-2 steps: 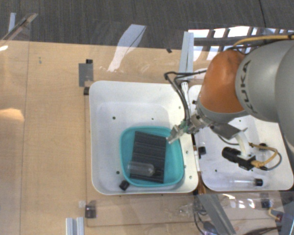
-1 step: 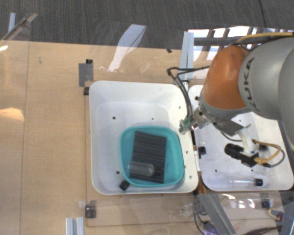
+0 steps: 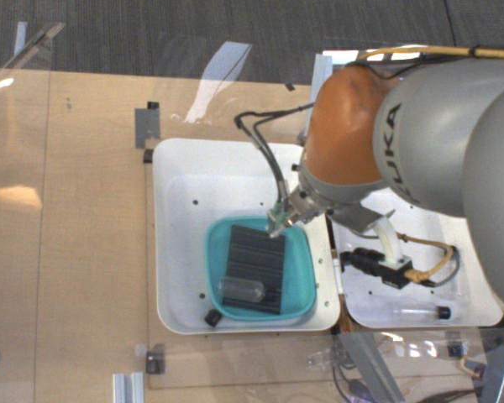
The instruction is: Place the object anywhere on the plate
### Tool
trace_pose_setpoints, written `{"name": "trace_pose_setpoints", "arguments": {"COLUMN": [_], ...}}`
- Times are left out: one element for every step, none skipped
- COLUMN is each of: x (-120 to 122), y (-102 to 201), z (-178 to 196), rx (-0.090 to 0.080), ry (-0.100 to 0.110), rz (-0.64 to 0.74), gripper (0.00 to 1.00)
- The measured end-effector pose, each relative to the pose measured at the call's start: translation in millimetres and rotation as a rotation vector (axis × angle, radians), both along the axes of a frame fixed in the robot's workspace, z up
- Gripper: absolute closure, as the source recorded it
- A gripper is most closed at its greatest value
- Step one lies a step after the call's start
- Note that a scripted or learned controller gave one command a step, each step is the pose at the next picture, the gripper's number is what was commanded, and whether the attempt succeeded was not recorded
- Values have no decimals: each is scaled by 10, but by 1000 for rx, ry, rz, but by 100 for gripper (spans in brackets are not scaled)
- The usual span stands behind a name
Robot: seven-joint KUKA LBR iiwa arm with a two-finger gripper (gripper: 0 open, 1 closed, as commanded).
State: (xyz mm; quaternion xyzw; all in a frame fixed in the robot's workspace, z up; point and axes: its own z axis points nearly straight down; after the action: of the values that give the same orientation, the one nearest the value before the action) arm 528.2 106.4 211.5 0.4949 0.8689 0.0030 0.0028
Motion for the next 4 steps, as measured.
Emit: {"name": "trace_pose_setpoints", "arguments": {"x": [0, 916, 934, 607], "y": [-1, -472, -449, 276], "z": [0, 431, 556, 45], "rx": [0, -3, -3, 0], "ry": [0, -4, -14, 2], "rz": [0, 137, 145, 36], "gripper": [0, 0, 100, 100]}}
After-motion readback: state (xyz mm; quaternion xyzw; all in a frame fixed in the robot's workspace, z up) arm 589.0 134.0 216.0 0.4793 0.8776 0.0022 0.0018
